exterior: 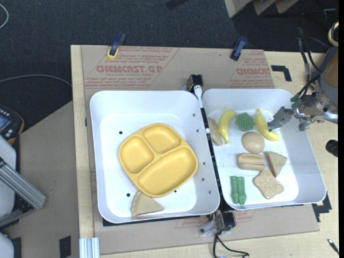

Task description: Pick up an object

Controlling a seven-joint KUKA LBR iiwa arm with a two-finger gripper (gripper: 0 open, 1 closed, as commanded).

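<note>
1. The gripper (280, 118) hovers over the right bin (309, 160); whether it is spread or closed cannot be told.
2. A banana (264, 126) lies just left of its tip.

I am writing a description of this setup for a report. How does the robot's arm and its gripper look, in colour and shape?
The arm enters at the right edge: an orange-tan rounded section above a grey metal wrist, with black cables running along it. The gripper is a slim, dark grey finger piece that sticks out from the wrist. No markings can be read.
</note>
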